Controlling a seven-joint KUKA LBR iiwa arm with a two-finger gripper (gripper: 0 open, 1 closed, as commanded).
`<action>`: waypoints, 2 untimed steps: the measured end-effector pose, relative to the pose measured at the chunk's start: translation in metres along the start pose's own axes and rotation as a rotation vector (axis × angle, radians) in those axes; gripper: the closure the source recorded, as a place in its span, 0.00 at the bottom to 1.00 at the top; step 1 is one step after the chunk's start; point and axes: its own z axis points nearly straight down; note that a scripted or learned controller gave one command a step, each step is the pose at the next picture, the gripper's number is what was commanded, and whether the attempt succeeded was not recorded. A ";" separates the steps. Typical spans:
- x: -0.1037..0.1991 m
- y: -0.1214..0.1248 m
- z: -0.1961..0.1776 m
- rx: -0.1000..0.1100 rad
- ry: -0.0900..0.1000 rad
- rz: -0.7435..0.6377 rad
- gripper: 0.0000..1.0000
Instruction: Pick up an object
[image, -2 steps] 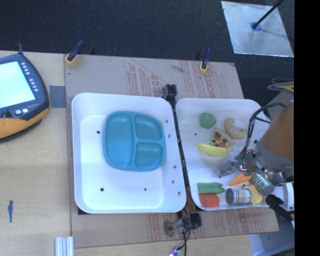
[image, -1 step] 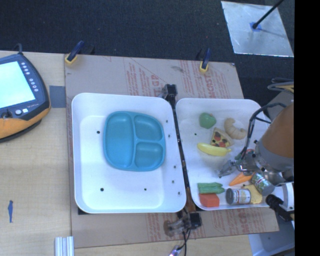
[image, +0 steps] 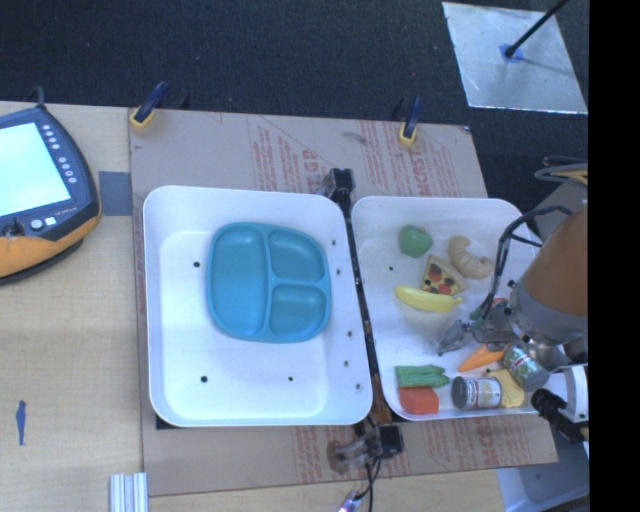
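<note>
Reaching in highest, the arm (image: 560, 280) is hovering over the right bin (image: 385, 250), its gripper (image: 452, 340) sitting low just beside the carrot (image: 482, 357), clench unreadable, apparently lifting nothing, the pick not yet done.

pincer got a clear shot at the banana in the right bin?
Probably yes. The banana lies open on the floor of the right bin, nothing on top of it. The pincer sits just below-right of it; the snack packet lies close above, so a wide grasp might clip that.
</note>
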 end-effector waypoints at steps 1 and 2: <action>0.000 0.000 0.000 0.000 0.001 0.000 0.00; 0.000 0.000 0.000 0.000 0.001 -0.001 0.00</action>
